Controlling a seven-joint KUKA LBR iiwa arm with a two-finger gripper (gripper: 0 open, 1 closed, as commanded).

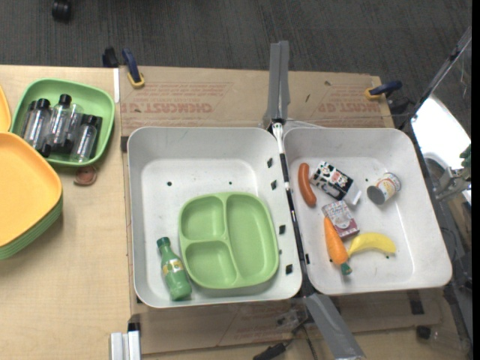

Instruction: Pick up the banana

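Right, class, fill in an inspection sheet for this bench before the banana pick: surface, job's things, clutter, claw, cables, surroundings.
Surface: two white bins side by side, left bin and right bin, on a cardboard sheet.
Job's things: banana lying in the right bin, near its front, beside the carrot.
Clutter: sausage, small carton, can and packet in the right bin; green divided tray and green bottle in the left bin.
Claw: nothing seen.
Cables: nothing seen.
Surroundings: green dish of bottles, stacked orange plates, clamps at the cardboard's back edge.
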